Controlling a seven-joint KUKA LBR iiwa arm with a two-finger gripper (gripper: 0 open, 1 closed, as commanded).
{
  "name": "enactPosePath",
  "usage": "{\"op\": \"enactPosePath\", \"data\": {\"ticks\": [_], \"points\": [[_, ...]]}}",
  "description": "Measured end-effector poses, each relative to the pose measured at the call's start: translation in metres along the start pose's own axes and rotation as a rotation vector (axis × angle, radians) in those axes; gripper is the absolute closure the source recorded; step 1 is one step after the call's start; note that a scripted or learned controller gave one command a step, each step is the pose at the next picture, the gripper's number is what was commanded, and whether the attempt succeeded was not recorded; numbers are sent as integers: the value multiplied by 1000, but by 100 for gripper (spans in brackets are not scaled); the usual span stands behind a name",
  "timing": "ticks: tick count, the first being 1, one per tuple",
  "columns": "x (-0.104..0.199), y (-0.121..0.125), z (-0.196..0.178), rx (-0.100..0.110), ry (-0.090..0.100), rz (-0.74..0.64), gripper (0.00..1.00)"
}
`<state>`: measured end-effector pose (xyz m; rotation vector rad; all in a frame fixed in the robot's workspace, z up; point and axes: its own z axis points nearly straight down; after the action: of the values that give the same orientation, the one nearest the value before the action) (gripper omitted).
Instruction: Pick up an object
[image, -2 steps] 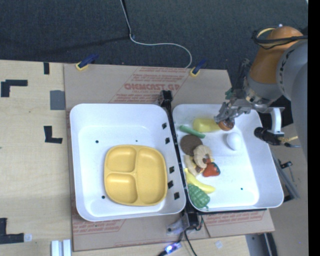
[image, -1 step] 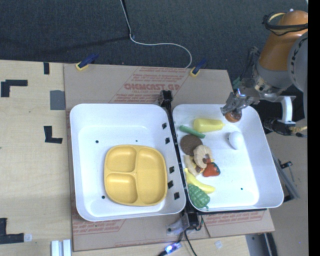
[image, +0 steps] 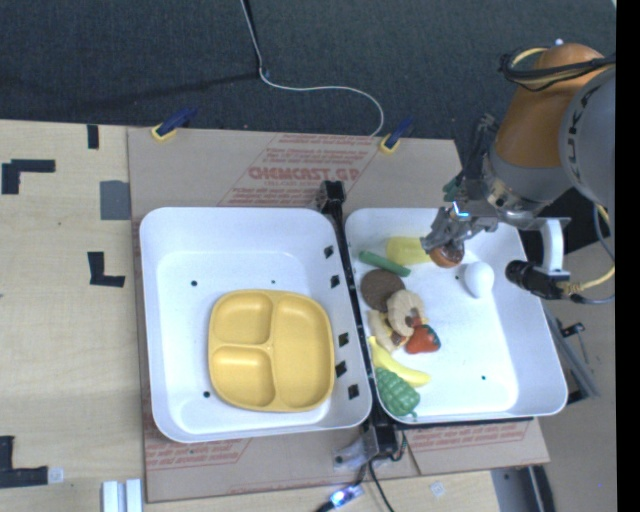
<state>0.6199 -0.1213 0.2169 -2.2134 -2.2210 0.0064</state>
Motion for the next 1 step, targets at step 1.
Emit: {"op": "enactPosePath", "data": {"ticks": [1], "points": [[59, -24, 2, 1, 1, -3, 100]]}}
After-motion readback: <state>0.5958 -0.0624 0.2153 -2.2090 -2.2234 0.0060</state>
